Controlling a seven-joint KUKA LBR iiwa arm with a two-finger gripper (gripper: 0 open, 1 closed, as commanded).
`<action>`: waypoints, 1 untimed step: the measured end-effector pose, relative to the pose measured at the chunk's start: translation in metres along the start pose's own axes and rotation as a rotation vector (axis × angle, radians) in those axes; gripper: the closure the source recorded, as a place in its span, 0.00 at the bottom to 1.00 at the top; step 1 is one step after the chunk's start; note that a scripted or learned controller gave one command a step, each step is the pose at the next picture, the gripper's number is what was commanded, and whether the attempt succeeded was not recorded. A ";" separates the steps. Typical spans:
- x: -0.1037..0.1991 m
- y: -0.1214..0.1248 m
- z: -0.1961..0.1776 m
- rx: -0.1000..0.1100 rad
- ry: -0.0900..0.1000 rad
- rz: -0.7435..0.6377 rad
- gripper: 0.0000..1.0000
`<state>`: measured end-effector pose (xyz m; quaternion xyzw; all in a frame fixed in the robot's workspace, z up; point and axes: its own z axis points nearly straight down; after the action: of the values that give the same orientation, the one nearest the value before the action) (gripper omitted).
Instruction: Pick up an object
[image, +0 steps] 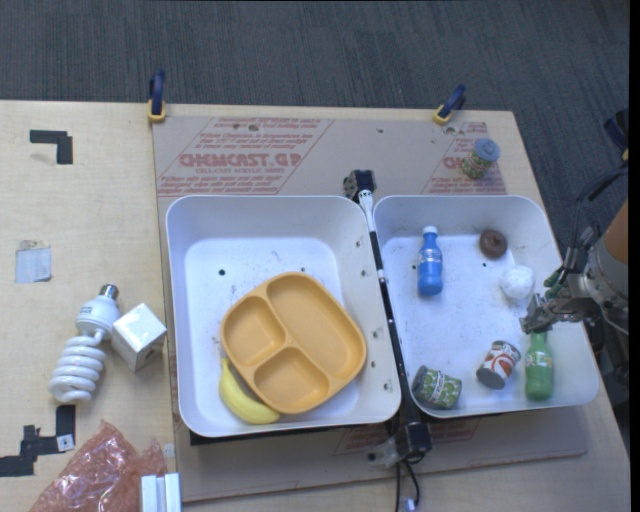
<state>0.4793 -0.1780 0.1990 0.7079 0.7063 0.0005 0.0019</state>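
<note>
Reaching in from the right edge of the frame, the arm (612, 262) brings its pincer (549, 312) low over the right bin (462, 208), just above the top of a green bottle (539, 367) that stands at the bin's lower right. Whether the pincer touches the bottle's cap, and how far it is open, I cannot tell; nothing shows between its tips. A white ball (517, 284) lies just up-left of it. Left of the green bottle a small can (497, 364) lies tilted, and a green can (437, 387) lies at the lower edge. A blue bottle (429, 262) and a brown disc (492, 242) sit higher up. In the left bin (200, 225), a yellow tray (292, 342) covers part of a banana (243, 400).
</note>
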 end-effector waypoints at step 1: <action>0.000 0.000 0.000 0.000 0.000 0.000 0.00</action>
<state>0.4793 -0.1780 0.1990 0.7079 0.7063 0.0004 0.0018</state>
